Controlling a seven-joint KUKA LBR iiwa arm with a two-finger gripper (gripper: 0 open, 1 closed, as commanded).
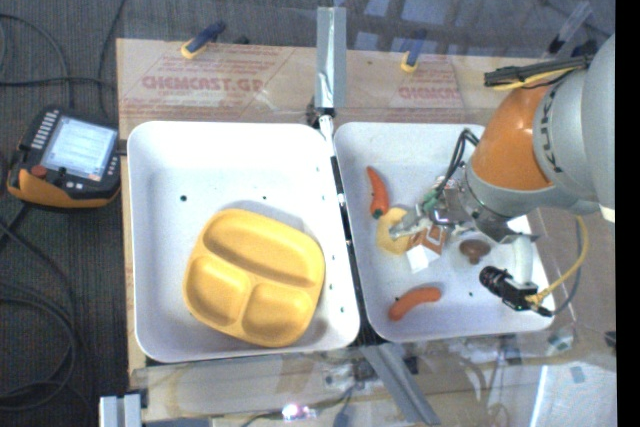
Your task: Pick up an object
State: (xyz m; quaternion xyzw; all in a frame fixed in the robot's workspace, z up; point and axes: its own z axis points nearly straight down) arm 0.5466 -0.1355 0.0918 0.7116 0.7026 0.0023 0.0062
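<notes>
My surface (150,75) carried two white bins side by side. The left bin (160,165) held just a big yellow divided tray (255,276), upside down, too broad for me to grasp, I judged. My arm (530,150) reached over the right bin (400,150), where the small graspable things lay: an orange chilli (377,190) near the divider, a sausage (414,301) near the front wall, and a pale yellow piece (392,230) just beside my tool (432,215), low among the clutter. Whether my tool was open or closed, I could not tell.
</notes>
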